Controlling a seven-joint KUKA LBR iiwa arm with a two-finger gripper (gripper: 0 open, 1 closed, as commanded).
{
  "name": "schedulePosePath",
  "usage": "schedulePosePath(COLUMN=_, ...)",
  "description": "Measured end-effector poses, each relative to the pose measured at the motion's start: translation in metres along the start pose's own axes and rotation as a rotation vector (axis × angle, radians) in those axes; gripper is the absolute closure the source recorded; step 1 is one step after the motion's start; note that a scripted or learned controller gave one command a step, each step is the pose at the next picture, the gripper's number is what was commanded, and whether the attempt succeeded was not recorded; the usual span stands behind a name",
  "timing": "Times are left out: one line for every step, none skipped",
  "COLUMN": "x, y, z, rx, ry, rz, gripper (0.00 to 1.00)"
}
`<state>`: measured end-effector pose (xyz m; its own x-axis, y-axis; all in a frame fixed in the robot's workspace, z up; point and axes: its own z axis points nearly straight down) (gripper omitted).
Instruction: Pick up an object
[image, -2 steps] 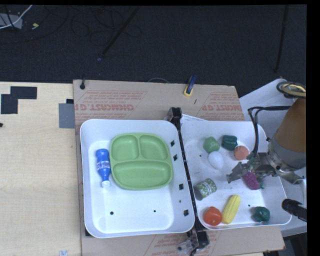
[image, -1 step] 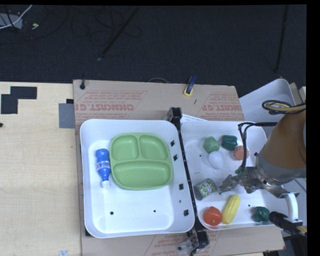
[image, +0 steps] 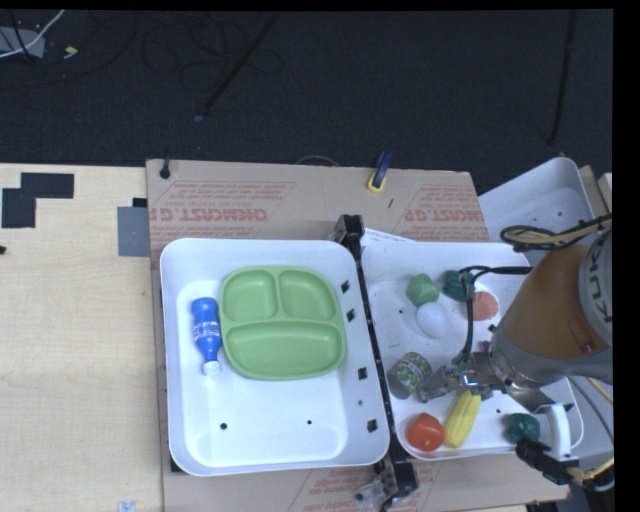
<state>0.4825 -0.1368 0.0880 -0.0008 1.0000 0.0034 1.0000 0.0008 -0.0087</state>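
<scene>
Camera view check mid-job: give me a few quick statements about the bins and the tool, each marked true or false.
1. The green divided plate lies in the left bin. True.
2. The blue bottle lies in the right bin. False: it lies in the left bin, beside the plate.
3. The tool is low over the right bin, near the yellow corn. True.
4. The red tomato sits on the plate. False: it lies in the right bin, next to the corn.

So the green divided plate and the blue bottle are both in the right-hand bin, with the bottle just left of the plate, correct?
Not quite. The camera view shows the green divided plate and the blue bottle in the left-hand bin, not the right-hand one. The bottle does lie just left of the plate.
</scene>
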Motion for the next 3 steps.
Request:
schedulePosePath(x=-0.003, y=0.001, z=-0.013, rx=-0.003, ry=0.000, rz=0.009, gripper=1.00)
schedulePosePath(x=-0.013, y=0.004, z=-0.068, rx=-0.010, ry=-0.004, rz=0.007, gripper=1.00)
schedulePosePath(x=-0.010, y=0.000, z=-0.129, rx=-0.011, ry=-0.004, rz=0.000, gripper=1.00)
